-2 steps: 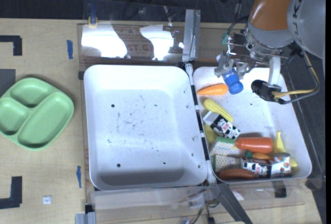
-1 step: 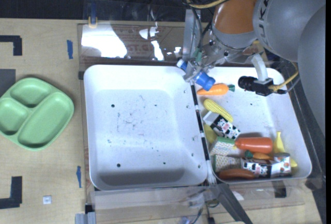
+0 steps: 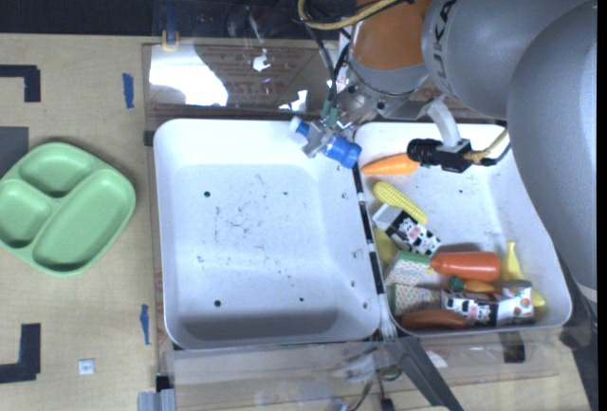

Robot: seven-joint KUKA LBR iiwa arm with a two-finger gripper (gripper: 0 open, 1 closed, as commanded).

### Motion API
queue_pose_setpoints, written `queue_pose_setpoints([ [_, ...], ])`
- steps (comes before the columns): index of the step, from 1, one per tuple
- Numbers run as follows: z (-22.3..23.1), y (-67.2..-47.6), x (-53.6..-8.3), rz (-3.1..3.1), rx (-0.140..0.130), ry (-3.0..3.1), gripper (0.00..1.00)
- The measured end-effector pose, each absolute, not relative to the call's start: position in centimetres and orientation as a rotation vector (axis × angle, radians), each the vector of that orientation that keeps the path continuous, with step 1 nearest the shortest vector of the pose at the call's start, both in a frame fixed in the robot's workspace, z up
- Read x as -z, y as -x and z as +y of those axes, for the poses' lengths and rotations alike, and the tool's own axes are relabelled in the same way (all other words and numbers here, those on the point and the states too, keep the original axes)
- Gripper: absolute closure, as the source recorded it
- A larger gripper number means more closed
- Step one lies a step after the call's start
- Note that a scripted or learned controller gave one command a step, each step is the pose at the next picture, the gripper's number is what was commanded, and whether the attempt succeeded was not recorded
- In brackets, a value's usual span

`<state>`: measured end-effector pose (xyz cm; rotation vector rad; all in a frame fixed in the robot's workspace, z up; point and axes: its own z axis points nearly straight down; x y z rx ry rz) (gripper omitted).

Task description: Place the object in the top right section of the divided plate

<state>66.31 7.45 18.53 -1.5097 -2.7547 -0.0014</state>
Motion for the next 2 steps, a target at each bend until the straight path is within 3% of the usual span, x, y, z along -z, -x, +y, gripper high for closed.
queue_pose_setpoints([
  [1,15.5,-66.7,-16.9,-2.852,0.006,1.325,1.0],
  [2,19.7,-65.0,-17.7,-2.944,0.003,1.101,1.0],
])
